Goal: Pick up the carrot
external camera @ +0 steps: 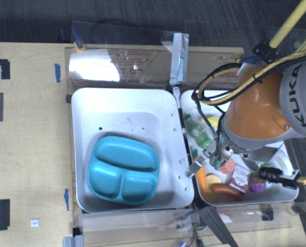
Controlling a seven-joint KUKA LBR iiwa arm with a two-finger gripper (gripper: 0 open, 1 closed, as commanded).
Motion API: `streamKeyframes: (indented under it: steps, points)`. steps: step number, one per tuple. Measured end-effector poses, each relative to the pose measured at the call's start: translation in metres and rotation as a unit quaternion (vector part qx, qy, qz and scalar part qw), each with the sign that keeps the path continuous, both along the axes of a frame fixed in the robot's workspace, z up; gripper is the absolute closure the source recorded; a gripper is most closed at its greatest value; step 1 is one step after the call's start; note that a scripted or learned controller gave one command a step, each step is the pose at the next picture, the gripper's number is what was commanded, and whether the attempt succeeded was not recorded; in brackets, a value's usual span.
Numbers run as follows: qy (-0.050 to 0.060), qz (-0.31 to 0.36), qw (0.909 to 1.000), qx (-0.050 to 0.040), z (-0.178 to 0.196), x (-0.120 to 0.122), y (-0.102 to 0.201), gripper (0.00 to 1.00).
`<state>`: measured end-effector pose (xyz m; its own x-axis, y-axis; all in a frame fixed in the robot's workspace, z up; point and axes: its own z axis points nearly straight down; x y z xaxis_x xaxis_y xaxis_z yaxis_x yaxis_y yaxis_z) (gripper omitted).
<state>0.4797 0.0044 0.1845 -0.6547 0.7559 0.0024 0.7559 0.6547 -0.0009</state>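
On the left the wooden worktop (24, 153) lies bare beside the left bin (127, 104), which holds a blue divided plate (123, 170). Across the divider, the right bin (245, 198) is crowded. The carrot (201, 173), a small orange piece, lies near that bin's left wall, just beside a reddish sausage-like item (226, 190) and a green bottle (198, 130). The pincer (215, 156) hangs close above this clutter; whether it is wide or narrow I cannot tell. A good grasp probably needs a descent centred on the carrot, clear of the wall and neighbours. The arm's orange band (256, 115) hides much of the bin behind it.
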Motion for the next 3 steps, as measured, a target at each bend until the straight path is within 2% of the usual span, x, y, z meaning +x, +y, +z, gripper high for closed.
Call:
streamKeyframes:
  steps: [1, 3]
  points:
    - [0.000, 0.144, 0.9896, 0.0002, 0.0000, 0.0012, -0.0210, 0.00]
    - [0.000, 0.144, 0.9896, 0.0003, 0.0000, 0.0012, -0.0209, 0.00]
